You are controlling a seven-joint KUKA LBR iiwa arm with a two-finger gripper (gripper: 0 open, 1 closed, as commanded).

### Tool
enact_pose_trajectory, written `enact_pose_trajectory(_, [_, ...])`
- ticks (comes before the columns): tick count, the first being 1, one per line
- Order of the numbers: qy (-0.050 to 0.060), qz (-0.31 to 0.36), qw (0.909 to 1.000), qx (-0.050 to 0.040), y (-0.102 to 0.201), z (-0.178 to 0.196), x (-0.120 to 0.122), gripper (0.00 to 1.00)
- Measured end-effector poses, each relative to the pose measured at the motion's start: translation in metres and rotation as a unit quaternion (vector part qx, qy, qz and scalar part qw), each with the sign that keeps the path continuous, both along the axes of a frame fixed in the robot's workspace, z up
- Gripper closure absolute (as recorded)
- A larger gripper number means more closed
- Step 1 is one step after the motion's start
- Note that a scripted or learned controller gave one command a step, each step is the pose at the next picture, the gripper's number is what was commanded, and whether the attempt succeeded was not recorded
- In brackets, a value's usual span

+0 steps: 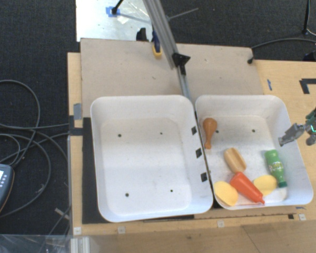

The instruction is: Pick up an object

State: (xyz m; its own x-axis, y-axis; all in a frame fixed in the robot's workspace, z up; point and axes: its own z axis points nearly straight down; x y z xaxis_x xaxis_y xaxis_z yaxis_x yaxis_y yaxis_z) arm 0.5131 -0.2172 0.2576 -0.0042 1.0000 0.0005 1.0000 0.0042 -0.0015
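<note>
The right bin [242, 107] holds several toy foods. A brown drumstick [209, 131] lies near its left wall. A tan bread roll [235, 159] rests in the middle. Along the front lie a yellow piece [226, 193], an orange carrot-like cone [247, 187] and a yellow lemon [265, 183]. A green bottle [276, 167] lies by the right wall. My gripper [292, 135] hangs at the view's right edge, over the bin's right rim, above and apart from the green bottle. Nothing shows in its grasp.
The left bin [142, 157] sits beside the right one, joined by black clips along the shared wall. A slanted metal pole [163, 28] crosses the back of the bench. Cables and a pendant lie on the floor at the left.
</note>
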Motion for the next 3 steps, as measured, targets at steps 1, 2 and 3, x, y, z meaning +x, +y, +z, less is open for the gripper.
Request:
enact_pose_trajectory(1, [-0.002, 0.0, 1.0, -0.0006, 0.0, 0.002, 0.001, 0.0])
enact_pose_trajectory(2, [0.001, -0.001, 1.0, 0.0005, 0.007, -0.058, 0.003, 0.0])
enact_pose_trajectory(3, [0.001, -0.002, 1.0, 0.0006, 0.006, -0.12, -0.003, 0.0])
